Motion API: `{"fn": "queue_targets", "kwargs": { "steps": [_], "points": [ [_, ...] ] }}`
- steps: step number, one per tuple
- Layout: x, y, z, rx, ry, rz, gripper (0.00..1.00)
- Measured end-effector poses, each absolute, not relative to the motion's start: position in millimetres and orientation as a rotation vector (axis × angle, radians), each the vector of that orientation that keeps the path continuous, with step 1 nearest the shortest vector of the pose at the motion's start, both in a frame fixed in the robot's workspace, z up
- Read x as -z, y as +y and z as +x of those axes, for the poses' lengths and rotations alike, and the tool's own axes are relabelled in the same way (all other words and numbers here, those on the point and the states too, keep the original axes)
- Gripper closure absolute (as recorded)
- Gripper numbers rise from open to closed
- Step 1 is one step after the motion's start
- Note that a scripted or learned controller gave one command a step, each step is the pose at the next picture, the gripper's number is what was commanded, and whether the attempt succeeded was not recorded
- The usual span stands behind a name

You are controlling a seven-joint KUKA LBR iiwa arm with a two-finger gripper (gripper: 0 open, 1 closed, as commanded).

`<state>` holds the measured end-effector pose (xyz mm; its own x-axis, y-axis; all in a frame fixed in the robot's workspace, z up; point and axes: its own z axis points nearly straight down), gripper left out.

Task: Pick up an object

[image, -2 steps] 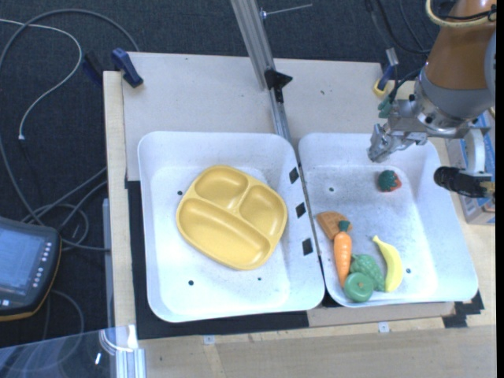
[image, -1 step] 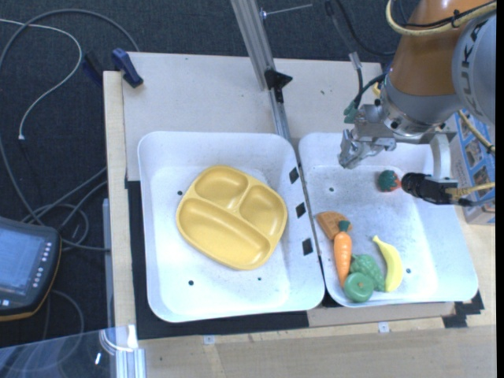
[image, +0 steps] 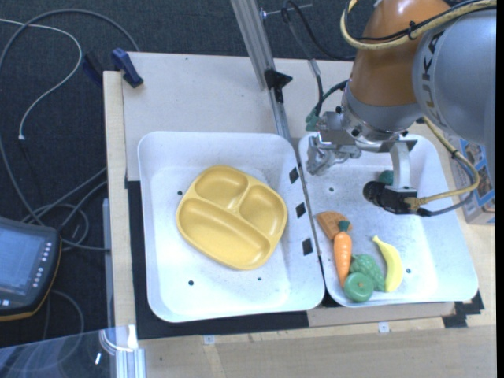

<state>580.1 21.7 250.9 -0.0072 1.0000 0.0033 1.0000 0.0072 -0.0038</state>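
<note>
Lying below hand (image: 321, 157): carrot (image: 342, 256)

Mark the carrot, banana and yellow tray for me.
carrot (image: 342, 255): camera view, middle of its orange body.
banana (image: 390, 263): camera view, middle of its curve.
yellow tray (image: 231, 215): camera view, its centre divider.

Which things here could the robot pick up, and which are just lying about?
For the job: gripper; carrot; banana; green toy; orange wedge; yellow tray.

Just lying about: blue clamp; cables; tablet; metal post.
</note>
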Motion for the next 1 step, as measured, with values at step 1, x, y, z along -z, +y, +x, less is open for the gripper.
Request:
{"fn": "queue_targets", "kwargs": {
  "steps": [1],
  "points": [
    [-241.5,84.3,587.4,0.003,-2.229,-2.211,1.0]
  ]
}}
